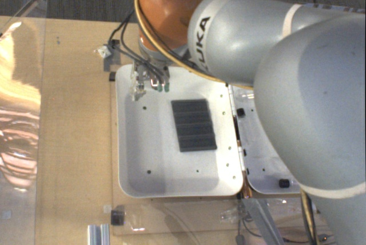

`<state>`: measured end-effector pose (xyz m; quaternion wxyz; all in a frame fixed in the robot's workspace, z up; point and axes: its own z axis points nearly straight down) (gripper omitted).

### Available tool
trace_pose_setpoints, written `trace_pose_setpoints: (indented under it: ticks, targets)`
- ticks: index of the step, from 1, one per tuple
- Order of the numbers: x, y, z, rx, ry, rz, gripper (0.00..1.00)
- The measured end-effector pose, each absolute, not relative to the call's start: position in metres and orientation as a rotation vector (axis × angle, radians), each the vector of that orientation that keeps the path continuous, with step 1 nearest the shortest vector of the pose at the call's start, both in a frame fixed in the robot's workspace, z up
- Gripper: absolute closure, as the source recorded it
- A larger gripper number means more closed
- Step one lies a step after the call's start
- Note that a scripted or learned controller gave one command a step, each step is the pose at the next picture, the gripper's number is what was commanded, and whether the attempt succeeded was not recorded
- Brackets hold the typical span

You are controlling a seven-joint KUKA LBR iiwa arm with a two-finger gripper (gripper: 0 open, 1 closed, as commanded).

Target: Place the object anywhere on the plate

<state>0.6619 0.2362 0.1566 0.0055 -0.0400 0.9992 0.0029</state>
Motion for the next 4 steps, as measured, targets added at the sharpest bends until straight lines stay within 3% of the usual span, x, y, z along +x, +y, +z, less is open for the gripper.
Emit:
trace_pose_setpoints:
  ticks: [2,3,4]
  targets:
    - [0.670,0.236,0.201,-1.298,2.848,0.004,1.00]
    - [0.671,0.226,0.099,-0.487,3.092,0.007,1.00]
    - [0.653,0.237,0.148,-1.320,2.836,0.004,1.00]
